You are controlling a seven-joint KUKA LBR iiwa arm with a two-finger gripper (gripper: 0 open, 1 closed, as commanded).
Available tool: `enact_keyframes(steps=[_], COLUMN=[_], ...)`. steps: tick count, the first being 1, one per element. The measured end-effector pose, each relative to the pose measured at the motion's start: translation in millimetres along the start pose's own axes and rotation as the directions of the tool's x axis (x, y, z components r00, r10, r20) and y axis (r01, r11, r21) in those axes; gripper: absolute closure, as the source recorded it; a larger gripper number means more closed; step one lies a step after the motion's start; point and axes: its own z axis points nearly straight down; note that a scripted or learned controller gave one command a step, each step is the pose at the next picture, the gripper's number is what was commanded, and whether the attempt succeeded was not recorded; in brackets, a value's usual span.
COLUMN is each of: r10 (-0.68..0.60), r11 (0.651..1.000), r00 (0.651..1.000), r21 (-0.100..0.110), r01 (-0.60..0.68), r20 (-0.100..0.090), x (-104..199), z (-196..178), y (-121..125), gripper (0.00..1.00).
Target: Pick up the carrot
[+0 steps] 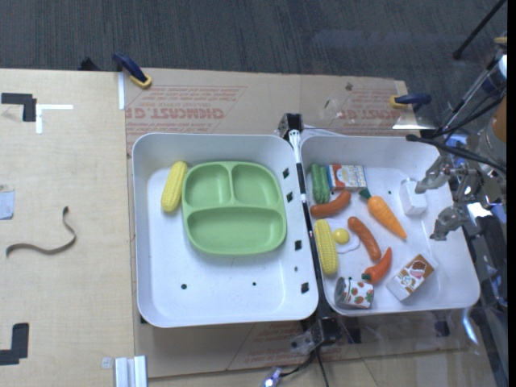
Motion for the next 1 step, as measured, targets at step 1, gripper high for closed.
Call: enact_keyframes(steps=[1], r10=[-0.105], r11=[0.995], r00=[0.995], r21=[0.000], r01=[0.105], r20=[0.001], x=[-9.2], z=[120.8], y=[61.0], gripper=[0.00])
